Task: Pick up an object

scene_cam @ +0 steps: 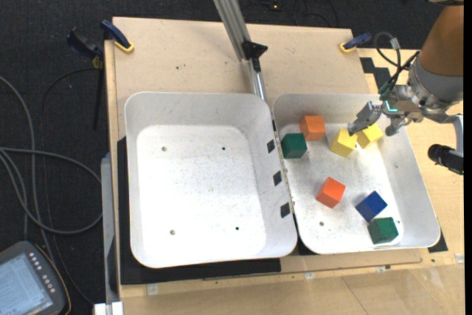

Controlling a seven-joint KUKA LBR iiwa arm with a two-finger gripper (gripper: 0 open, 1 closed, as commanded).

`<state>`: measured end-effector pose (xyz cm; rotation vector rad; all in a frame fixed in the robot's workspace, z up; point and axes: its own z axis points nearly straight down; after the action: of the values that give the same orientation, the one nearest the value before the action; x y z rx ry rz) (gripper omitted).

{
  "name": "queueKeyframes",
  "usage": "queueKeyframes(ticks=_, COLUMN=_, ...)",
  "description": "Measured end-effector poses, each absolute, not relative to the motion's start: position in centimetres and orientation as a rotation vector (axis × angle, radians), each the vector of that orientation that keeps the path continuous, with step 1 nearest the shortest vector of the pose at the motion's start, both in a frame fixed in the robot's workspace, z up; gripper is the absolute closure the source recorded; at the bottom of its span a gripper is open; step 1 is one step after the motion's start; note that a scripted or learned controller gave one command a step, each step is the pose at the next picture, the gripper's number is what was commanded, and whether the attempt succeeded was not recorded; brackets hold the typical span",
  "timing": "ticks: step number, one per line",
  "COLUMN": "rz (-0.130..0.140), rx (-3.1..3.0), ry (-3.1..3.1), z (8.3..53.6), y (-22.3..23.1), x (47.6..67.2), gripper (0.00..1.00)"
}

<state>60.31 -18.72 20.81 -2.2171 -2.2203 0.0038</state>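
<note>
from my seat the bench [184,55] carries two white bins: the left bin [140,158], then the right bin [413,181] with all the blocks. the arm [442,48] leans in over the right bin's far right rim.

the gripper [372,122] sits low at the upper right of that bin, touching or just over a yellow block [371,133], with a second yellow block [343,143] touching or just beside the first. i cannot tell whether the fingers are apart or clamped (they blur into the block), so i won't call it held.

risks as i judge them: with the yellow pair so close, closing could catch a corner or nudge the second block away, and a tilted block may slip on the lift. the wall is near on the right, so a sideways move could clip the rim.

open room lies toward the bin's middle. the orange block [313,127] and green block [293,145] sit near the divider; another orange [331,192], a blue [371,205] and a green [383,230] lie toward the near edge.
</note>
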Motion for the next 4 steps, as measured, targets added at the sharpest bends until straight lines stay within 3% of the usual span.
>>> queueKeyframes(ticks=1, rz=0.002, rx=-2.218, ry=-2.224, z=21.0, y=-18.7, x=60.4, gripper=0.00)
queueKeyframes(ticks=3, rz=0.003, rx=-2.217, ry=-2.223, z=11.9, y=-19.1, x=61.4, gripper=0.00)
queueKeyframes(ticks=4, rz=0.002, rx=-2.218, ry=-2.223, z=9.4, y=-19.0, x=61.4, gripper=0.00)
